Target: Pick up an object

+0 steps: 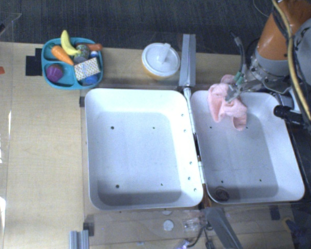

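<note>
a: what could go wrong from here?

b: my worry is the pink cloth [225, 107]. it's soft and bunched, so the fingers [233, 90] may have caught a single fold. lift on a thin pinch like that and i'd guess the fabric slides out and flops back into the right bin [259, 165]. a hanging tail could also drag over the rim between the bins.

a: is it actually held?

b: hard to say. the fingers sit right at the upper edge of the cloth, and pink fabric seems to bunch up around them, but i cannot tell whether they are apart, together, or clamped on a fold. the tips are small, dark and tangled visually with the cloth.

a: and where's the cloth lying?

b: in the far left part of the right bin, near the divider. most of it spreads below and left of the fingers, with one lobe trailing to the right and toward the near side. whether it rests on the bin floor or hangs a little off it, i can't make out.

a: anything else nearby?

b: the left bin [140, 149] has nothing in it. on the bench [36, 154] beyond it there's a blue tray [72, 64] of toy food and a white lidded bowl [160, 60], both well apart from the arm [282, 35], so no collision risk there.

a: so the weak point is the grip.

b: yes, in my judgement: a shallow or off-centre bite on limp fabric.
</note>
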`<action>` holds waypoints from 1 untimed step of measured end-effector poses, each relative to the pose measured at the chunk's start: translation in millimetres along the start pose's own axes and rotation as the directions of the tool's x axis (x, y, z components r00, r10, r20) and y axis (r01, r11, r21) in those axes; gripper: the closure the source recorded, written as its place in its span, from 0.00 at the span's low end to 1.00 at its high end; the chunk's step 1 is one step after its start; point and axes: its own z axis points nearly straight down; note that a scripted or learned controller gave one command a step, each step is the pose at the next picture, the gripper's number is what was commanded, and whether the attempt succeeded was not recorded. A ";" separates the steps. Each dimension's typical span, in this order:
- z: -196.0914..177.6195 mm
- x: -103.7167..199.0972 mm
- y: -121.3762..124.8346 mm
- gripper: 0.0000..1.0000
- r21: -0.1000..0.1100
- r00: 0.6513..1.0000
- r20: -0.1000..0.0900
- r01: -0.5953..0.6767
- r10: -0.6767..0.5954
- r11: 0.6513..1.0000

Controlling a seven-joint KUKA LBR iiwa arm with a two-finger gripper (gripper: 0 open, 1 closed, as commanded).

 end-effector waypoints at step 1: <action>-0.4 0.1 0.3 0.00 -0.001 1.000 0.000 0.000 0.000 1.000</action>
